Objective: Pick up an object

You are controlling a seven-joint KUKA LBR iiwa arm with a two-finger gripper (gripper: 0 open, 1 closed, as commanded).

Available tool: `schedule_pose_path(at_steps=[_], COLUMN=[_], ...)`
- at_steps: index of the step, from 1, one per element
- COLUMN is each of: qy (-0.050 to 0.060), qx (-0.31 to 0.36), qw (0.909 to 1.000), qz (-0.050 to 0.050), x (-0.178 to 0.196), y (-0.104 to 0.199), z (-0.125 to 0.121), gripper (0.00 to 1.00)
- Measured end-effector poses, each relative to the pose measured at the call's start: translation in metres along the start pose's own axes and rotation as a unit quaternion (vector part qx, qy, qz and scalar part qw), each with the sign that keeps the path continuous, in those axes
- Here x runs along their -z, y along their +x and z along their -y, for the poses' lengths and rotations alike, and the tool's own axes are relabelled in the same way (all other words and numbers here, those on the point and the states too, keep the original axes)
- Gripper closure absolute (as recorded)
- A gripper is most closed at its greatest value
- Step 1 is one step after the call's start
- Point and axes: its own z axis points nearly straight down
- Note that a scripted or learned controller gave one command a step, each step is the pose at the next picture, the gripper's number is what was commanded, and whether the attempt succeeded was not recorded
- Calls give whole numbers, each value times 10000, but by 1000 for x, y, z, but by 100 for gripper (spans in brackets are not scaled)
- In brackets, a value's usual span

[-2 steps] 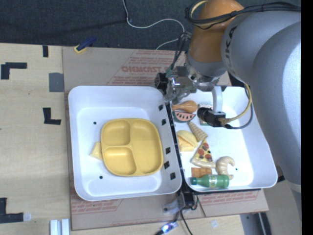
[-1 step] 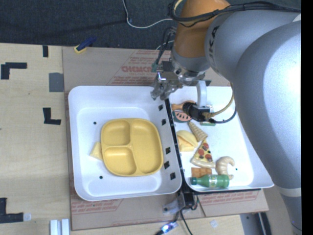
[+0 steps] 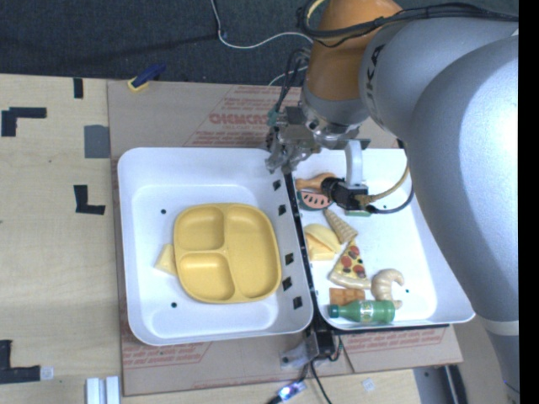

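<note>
Arm: grey KUKA arm comes in from the right, orange band above the wrist, fills the upper right of the view.
Gripper: gripper sits over the far end of the divide between the two bins, at the top edge of the right bin; can't tell if it is apart or together, too dark and small. Nothing seen between it.
Left bin: white bin holding a yellow divided plate with three compartments, roughly centred.
Under plate: pale yellow wedge pokes out from the plate's left edge, touching it.
Right bin: white bin with a clutter of toy food along its left side, near the divide.
Task objects, top to bottom in right bin: watermelon slice just below the gripper; orange-tan piece beside it; ice cream cone; pale cheese wedge; pizza slice; tan curled piece, maybe a shrimp; small brown cracker; green bottle lying on its side at the near edge.
Cables: black connector and cable hang from the wrist over the top of the right bin.
Table: bins rest on cardboard sheet on the table.
</note>
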Motion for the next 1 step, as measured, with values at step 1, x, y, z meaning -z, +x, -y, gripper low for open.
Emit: schedule_pose_path(at_steps=[1], qy=[3], qx=[-2], qw=[10000], qz=[1], x=[3], y=[7], z=[12], gripper=[100])
